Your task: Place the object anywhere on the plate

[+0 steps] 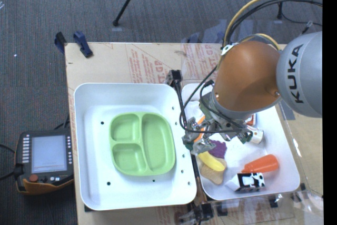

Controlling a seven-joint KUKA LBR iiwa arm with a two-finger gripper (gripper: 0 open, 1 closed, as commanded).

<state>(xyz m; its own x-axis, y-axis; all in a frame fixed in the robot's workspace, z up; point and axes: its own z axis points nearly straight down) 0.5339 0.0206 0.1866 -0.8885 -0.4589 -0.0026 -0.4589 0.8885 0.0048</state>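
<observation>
A light green plate with three compartments lies in the left white bin. My gripper hangs over the left side of the right bin, just right of the divider between the bins. Right below it lie a purple piece, a yellow banana-like piece and a tan bread-like piece. The arm's orange band hides the back of the right bin.
An orange carrot-like piece and a black-and-white block lie at the front right of the right bin. A white cylinder sits by the arm. A teach pendant lies left of the bench.
</observation>
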